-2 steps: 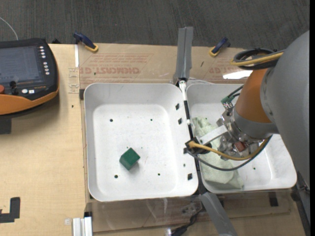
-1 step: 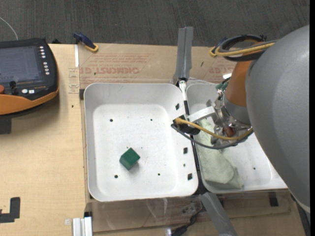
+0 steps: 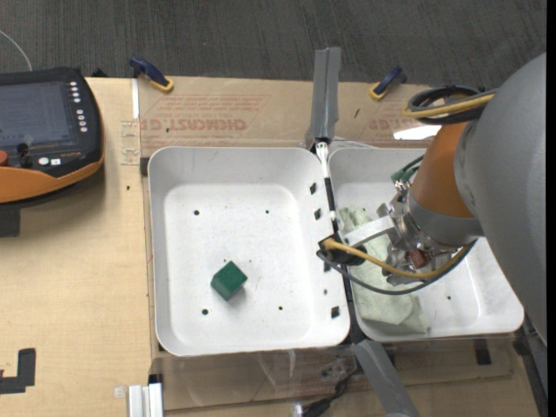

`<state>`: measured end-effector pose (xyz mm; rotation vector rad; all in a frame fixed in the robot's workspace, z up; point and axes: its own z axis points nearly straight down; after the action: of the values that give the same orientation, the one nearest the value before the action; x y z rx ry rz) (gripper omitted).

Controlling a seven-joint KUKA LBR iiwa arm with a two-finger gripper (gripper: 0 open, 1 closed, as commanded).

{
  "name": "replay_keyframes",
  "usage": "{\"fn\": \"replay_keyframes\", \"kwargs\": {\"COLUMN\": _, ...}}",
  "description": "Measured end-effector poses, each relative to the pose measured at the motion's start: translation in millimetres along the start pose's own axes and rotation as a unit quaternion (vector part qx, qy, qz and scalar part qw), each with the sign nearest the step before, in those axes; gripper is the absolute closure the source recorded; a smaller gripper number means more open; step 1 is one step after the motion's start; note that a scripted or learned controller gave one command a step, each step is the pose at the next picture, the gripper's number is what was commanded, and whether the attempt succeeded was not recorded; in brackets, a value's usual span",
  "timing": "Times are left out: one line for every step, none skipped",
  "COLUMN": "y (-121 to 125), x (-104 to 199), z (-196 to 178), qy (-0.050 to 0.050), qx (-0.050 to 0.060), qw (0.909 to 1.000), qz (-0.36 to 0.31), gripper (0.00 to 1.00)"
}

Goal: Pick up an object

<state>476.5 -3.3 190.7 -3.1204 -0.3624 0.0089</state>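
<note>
Down in the left bin [image 3: 174,233], toward its near-left part, sits a small green block [image 3: 229,281], alone on the white floor and well clear of the walls. It lies turned a little, corners toward the bin's sides, so no long axis really stands out. From that block, the arm is well apart to the right, across the divider [image 3: 326,159] between the bins. Over there the gripper [image 3: 401,254] is low in the right bin [image 3: 486,307], down among a pale green cloth [image 3: 391,298] that lies crumpled against the divider side. The wrist and a yellow cable [image 3: 365,254] cover the working end, so whether it is spread or pressed together I cannot tell, nor whether it has any cloth. My read: the cloth is the nearer pick; the block would need a reach left.
</note>
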Motion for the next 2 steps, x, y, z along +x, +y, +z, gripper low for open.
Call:
{"fn": "replay_keyframes", "kwargs": {"y": 14, "x": 100, "z": -1, "qy": 0.001, "qx": 0.0, "qw": 0.9999, "qz": 0.016, "gripper": 1.0}}
{"fn": "replay_keyframes", "kwargs": {"y": 77, "x": 37, "z": -18, "qy": 0.0, "qx": 0.0, "qw": 0.9819, "qz": -0.189, "gripper": 1.0}}
